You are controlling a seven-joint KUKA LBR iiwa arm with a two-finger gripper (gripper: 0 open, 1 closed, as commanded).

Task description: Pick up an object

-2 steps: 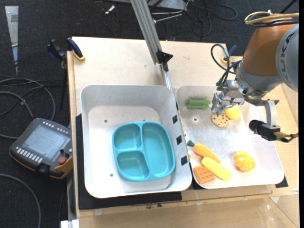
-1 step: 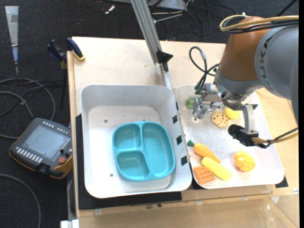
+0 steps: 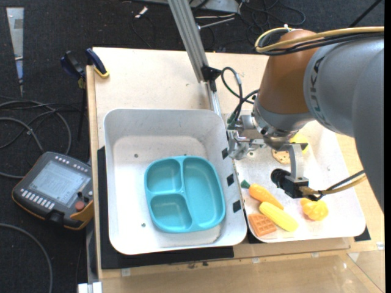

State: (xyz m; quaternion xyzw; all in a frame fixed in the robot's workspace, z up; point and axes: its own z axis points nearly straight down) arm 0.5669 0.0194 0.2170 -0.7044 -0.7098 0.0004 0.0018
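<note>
My gripper [image 3: 242, 144] hangs over the left edge of the right bin [image 3: 342, 224], close to the wall shared by the two bins. Nothing shows between its fingers. In the right bin, in front of the gripper, lie an orange carrot [image 3: 265, 195], a yellow corn-like piece [image 3: 280, 218] and a tan waffle [image 3: 263, 226]. A yellow lumpy toy [image 3: 314, 209] sits further right. A brown cookie [image 3: 281, 157] lies partly under the wrist. A small green bit [image 3: 244, 184] rests by the carrot's tip.
The left bin [image 3: 122, 163] holds a teal divided plate [image 3: 183, 194]. A slanted metal bar [image 3: 189, 29] crosses the bench behind the bins. A pendant [image 3: 52, 191] lies on the floor at the left.
</note>
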